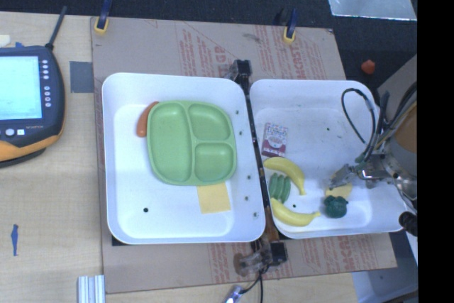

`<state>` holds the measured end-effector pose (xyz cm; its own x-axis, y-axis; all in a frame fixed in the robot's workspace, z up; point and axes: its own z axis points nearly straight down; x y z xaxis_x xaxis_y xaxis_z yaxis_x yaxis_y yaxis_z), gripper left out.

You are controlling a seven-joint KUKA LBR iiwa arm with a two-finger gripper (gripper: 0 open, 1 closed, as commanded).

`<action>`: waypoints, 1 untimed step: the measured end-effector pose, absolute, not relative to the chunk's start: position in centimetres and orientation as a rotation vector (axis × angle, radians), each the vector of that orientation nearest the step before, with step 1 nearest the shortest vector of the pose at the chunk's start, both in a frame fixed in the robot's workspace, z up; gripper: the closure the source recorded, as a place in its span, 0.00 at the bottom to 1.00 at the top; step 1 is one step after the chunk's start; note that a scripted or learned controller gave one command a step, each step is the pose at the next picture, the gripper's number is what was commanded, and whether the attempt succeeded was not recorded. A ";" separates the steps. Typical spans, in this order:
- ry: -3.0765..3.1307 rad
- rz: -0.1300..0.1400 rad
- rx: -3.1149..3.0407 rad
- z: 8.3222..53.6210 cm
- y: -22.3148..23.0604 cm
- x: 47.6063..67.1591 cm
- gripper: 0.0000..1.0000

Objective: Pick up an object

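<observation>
My gripper [347, 176] reaches into the right bin [319, 99] from the right, low near its front right part. Its tip is right above a small yellow piece [340, 190] and seems to touch it. A dark green broccoli-like toy [335, 206] lies just in front of that piece. Further left in this bin are a yellow banana [286, 169], a second banana [293, 216], a green bean pod [279, 186] and a small white and maroon packet [275, 139].
The left bin [120, 174] holds a green divided plate [191, 142], an orange sausage-like toy [142, 120] tucked at the plate's left edge, and a flat yellow slice [214, 198]. A black cable [358, 117] loops over the right bin's back right. A tablet-like pendant [25, 99] lies far left.
</observation>
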<state>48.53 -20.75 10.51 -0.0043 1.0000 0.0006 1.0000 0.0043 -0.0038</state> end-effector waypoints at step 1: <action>-2.226 0.001 -2.218 20.6 -21.2 60.5 0.00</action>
<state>60.55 -21.17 20.59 -0.0038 1.0000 -0.0008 1.0000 0.0038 0.0003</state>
